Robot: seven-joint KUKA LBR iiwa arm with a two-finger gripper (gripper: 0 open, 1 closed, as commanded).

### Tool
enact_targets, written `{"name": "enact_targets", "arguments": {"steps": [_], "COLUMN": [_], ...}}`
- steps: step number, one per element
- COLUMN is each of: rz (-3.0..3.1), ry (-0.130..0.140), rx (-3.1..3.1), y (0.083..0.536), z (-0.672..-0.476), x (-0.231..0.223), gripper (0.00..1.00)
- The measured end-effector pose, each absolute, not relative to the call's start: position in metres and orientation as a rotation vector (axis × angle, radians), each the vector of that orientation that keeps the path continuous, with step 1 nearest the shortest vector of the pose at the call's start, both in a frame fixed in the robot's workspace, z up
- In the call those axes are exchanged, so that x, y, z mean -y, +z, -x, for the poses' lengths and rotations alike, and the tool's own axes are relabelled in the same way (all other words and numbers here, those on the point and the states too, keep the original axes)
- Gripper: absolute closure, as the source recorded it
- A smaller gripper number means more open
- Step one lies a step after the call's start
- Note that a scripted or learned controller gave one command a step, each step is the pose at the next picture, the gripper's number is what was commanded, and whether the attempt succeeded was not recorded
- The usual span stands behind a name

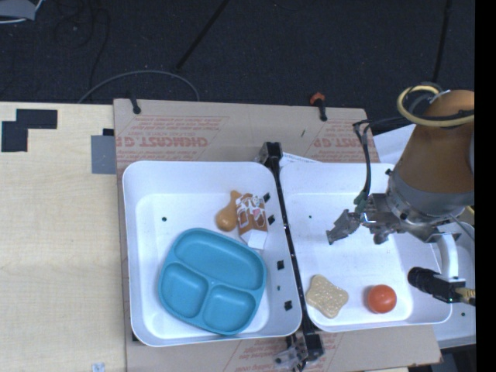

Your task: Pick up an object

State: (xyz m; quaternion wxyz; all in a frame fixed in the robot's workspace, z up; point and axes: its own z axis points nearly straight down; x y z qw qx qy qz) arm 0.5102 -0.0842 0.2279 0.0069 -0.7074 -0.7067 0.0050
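In the right bin (325,184) a tan slice of toast (326,295) lies near the front wall, and a red tomato (380,298) sits to its right. My gripper (358,232) hangs above the middle of this bin, behind both items. Its fingers (339,231) stand apart and open with nothing between them. The left bin (143,208) holds a blue divided plate (209,289) and a small brown and orange toy figure (244,211) by the inner wall.
A black divider strip (280,231) runs between the two bins. The orange-banded arm (438,146) covers the right bin's far right side. A black cylindrical part (434,284) juts over the right bin's front right corner. Cardboard (201,134) lies under the bins.
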Motion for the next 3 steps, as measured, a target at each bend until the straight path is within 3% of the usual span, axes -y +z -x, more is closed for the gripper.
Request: {"name": "enact_targets", "arguments": {"steps": [1, 3], "rz": [2.218, 2.216], "ry": [0.004, 0.008], "rx": [2.219, 2.216], "y": [0.234, 0.145], "z": [-0.513, -0.512], "x": [0.085, 0.083], "gripper": [0.0, 0.0]}}
